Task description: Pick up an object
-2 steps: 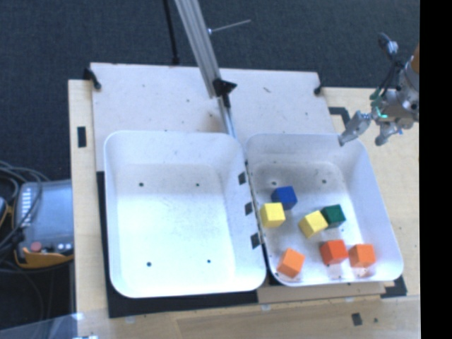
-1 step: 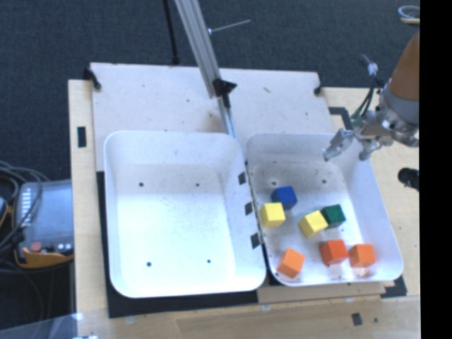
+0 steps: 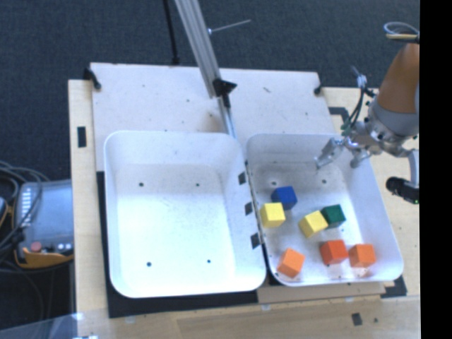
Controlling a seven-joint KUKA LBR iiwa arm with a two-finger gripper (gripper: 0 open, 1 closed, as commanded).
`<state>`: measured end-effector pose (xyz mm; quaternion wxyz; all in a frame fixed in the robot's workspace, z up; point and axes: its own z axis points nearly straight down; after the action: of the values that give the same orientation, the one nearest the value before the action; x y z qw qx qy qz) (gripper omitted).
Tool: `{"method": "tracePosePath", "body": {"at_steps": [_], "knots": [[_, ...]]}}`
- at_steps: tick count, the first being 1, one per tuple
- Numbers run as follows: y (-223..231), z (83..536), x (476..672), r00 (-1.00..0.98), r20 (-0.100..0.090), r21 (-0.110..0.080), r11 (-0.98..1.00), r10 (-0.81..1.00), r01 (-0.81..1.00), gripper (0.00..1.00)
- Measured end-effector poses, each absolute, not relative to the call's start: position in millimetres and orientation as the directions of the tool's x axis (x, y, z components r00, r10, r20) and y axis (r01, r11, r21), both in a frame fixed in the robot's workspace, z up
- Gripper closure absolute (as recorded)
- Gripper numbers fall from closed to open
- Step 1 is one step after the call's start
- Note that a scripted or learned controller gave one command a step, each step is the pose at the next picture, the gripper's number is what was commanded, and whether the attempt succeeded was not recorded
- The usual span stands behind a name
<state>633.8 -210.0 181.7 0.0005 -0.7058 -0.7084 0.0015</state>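
Pincer (image 3: 342,153) hangs over the upper right part of the right bin (image 3: 378,210), its two fingers spread apart with nothing between them. It sits at the end of the grey arm (image 3: 395,90), which enters from the right. Below it, on the bin floor, lie seven cubes. Nearest is a blue cube (image 3: 284,195), with a yellow cube (image 3: 272,214) just beside it. Further right, another yellow cube (image 3: 313,223) touches a green cube (image 3: 333,215). Toward the bin's near edge lie an orange cube (image 3: 291,262), a red cube (image 3: 333,251) and a second orange cube (image 3: 361,255). Left bin (image 3: 176,143) sits alongside on the table (image 3: 83,189).
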Motion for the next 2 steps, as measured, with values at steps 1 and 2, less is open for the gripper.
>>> {"method": "tracePosePath", "body": {"at_steps": [1,2], "knots": [[-206,130,642.9,-0.007,-0.001,-0.003,0.007,1.0,1.0,0.0],[-207,145,644.5,-0.008,-0.004,0.005,0.008,1.0,1.0,1.0]]}}
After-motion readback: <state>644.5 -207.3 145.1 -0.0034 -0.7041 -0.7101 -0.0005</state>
